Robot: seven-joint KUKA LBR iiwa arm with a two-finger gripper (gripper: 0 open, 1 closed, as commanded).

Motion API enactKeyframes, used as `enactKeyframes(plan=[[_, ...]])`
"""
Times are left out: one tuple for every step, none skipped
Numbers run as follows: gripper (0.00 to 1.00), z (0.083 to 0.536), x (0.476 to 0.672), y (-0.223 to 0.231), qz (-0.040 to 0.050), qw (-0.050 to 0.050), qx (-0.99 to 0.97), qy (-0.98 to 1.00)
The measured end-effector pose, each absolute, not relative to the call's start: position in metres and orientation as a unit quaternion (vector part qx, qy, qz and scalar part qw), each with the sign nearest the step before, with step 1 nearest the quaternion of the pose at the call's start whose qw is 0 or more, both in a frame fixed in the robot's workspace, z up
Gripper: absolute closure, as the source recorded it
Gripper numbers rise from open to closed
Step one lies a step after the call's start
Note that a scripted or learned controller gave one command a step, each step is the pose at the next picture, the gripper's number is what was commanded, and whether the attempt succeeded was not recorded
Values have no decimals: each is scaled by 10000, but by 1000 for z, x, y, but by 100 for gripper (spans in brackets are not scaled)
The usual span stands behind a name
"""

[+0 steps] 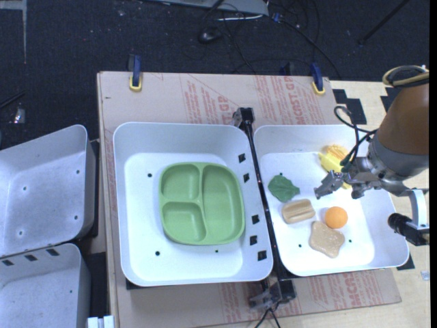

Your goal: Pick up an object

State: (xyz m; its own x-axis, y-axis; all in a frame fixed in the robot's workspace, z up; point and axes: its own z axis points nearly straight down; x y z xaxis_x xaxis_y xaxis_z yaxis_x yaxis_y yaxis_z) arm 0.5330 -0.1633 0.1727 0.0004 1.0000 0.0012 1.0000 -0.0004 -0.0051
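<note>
Two white bins sat side by side on the counter [177, 299]. One green tray [202, 203] with three compartments lay in the left bin [130, 183], its long axis running roughly from the near edge to the far edge, slightly tilted. Five objects lay in the right bin [382, 251]: one green leaf [283, 187], one tan block [298, 211], one orange ball [335, 217], one tan toast-like piece [326, 239] and one yellow item [333, 158]. The block's long axis ran left to right, rising slightly toward the right; the leaf pointed toward the far left corner of its bin. The ball lay just beside the block on its right, with the toast-like piece near both, closer to the front wall. The end effector [339, 183] hung over the right bin between the yellow item and the ball, its dark fingers spread apart with nothing visible between them. The yellow item was partly hidden behind the arm [403, 135].
</note>
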Motion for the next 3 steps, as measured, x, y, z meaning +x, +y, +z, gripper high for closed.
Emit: enactKeyframes(plan=[[0,115,534,-172,16,22,-7077,-7066],[100,129,536,-172,-2,-4,-7076,-7066],[100,171,535,-173,-9,-24,-7065,-7077]])
